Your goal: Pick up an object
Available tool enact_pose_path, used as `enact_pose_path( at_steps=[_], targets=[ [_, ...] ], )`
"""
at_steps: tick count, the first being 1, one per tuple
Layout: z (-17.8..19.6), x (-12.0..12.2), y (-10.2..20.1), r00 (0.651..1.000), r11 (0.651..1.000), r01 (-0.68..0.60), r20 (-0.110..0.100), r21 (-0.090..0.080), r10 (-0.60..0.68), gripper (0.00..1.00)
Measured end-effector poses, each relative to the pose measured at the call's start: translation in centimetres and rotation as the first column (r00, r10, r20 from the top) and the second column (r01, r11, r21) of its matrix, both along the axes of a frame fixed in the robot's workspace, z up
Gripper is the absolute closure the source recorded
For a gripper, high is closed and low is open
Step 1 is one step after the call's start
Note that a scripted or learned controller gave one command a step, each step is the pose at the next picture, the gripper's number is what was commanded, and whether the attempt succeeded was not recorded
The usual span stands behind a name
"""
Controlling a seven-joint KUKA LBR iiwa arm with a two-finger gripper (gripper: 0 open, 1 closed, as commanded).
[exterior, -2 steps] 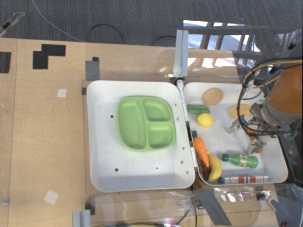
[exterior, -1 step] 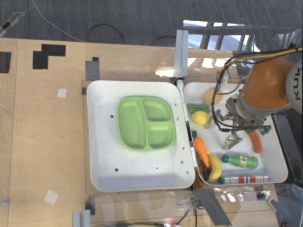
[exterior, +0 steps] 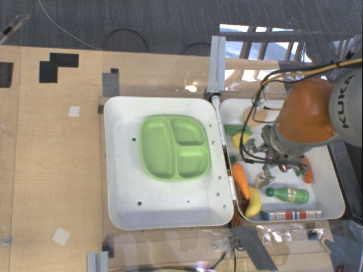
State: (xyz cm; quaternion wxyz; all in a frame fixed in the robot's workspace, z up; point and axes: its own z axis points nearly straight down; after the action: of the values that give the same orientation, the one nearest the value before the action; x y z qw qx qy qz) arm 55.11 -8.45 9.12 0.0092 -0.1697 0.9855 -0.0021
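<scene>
My gripper (exterior: 265,177) hangs low inside the right bin (exterior: 334,200), under the arm's orange band. Its metal fingers point down at the bin floor, just above a green bottle (exterior: 289,195) lying on its side. Left of the gripper lie an orange carrot (exterior: 240,179) and a yellow banana (exterior: 253,203). A flat red, white and blue box (exterior: 291,215) rests along the bin's front wall. An orange-red item (exterior: 307,173) peeks out to the right of the wrist. A green piece (exterior: 235,130) and a yellow piece (exterior: 237,141) lie further back, partly hidden by cables.
The left bin (exterior: 122,203) holds a light green divided plate (exterior: 173,147). A metal divider (exterior: 223,146) runs between the two bins. Black cables loop from the wrist over the back of the right bin. Wooden bench extends to the left.
</scene>
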Motion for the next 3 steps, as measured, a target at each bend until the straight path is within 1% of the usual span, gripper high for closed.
enact_pose_path(
  at_steps=[1,2,3],
  targets=[
    [-0.2,9.6,-2.9,0.983,0.983,-0.185,-0.019,0.003,0.185,0.0],
    [-0.2,10.2,-1.1,0.984,0.984,-0.179,-0.007,-0.001,0.179,0.0],
    [-0.2,11.6,-0.2,0.999,1.0,-0.009,-0.032,-0.001,0.009,0.0]
  ],
)
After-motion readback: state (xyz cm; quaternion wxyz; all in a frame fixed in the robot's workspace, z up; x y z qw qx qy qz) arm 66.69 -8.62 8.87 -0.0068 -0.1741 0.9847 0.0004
